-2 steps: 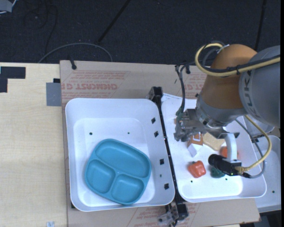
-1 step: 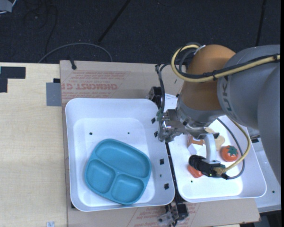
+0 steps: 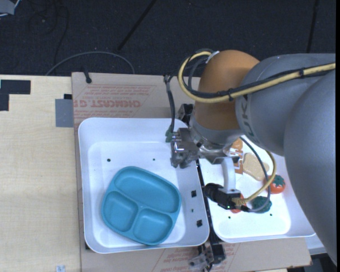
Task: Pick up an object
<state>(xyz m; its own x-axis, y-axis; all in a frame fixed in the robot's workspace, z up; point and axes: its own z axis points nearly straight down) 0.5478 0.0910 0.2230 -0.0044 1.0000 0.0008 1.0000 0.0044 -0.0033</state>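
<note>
A blue divided plate lies in the left bin, towards its front. My gripper hangs low over the ridge between the two bins, at the left bin's right rim, just beyond the plate's far right corner. In the right bin, partly hidden under the wrist, lie a tan slice-shaped object, a small red-orange piece with a green top and a teal piece. Nothing is visible in the gripper.
The arm's large grey body covers most of the right bin's far and right side. A cardboard sheet lies under both bins. Pale wooden bench extends to the left.
</note>
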